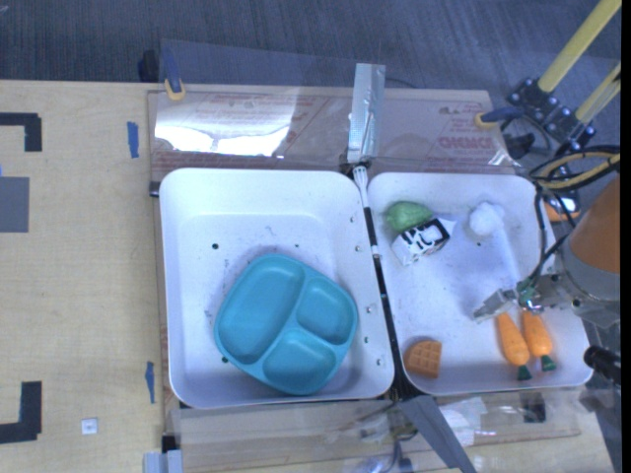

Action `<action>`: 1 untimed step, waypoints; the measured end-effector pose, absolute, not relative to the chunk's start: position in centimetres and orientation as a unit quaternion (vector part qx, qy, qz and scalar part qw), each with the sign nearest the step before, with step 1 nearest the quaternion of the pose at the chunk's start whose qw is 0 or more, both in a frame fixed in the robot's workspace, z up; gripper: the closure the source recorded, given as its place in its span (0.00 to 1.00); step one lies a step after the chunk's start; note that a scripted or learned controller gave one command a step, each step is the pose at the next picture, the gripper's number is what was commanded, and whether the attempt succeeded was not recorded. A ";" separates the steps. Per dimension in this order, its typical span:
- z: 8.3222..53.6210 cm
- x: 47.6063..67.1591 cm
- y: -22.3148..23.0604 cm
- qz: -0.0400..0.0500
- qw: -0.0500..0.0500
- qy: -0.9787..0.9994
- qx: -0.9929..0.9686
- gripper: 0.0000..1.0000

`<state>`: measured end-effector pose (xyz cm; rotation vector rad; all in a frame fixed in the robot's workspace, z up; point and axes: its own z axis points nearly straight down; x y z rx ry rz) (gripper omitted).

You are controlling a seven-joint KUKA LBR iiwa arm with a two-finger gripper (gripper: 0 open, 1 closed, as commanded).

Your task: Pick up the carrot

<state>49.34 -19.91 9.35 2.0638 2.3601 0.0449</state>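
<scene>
Gripper (515,302) just above 2 carrots (524,339), waffle (424,357) nearby

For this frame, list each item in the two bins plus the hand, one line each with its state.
Blue divided plate: flat in the left bin, nothing on it.
Two carrots: lying side by side in the right bin.
Hand: low over the carrots' upper ends.
Waffle: lying flat.
Green item: against a black-and-white item.
White ball: resting alone.
</scene>
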 end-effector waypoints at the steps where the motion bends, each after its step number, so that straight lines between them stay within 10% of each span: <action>1: 10.1 49.1 -20.4 0.009 0.006 0.751 0.660 1.00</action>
